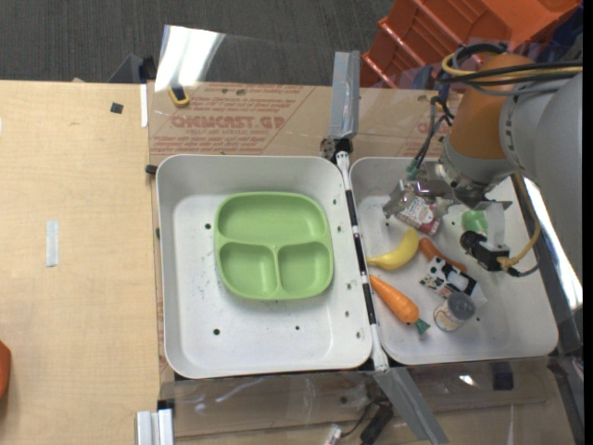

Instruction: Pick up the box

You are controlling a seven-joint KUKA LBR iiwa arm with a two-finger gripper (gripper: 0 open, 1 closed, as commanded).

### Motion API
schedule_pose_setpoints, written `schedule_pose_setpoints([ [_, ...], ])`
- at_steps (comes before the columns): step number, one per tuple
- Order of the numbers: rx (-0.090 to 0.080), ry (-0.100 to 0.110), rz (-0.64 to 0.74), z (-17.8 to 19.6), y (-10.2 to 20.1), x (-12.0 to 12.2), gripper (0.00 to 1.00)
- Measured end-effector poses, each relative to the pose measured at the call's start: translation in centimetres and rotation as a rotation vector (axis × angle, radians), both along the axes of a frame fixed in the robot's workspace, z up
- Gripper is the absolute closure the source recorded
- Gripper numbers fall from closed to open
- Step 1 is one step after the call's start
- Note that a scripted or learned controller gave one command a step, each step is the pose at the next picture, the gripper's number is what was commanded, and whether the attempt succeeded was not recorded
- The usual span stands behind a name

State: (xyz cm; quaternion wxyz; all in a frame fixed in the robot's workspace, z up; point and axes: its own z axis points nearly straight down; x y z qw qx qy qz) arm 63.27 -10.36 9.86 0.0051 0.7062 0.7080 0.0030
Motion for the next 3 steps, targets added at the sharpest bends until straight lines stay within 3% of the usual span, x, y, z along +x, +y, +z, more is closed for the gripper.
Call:
schedule_pose_setpoints([
  [1,-0.001,-0.001,0.0,1.0,-0.1,0.1,1.0],
  [2,-0.001,0.0,0.0,1.0,-0.1,0.0,0.0],
  [3,0.0,-0.003,-0.024,0.0,-1.1,-3.3,0.0],
])
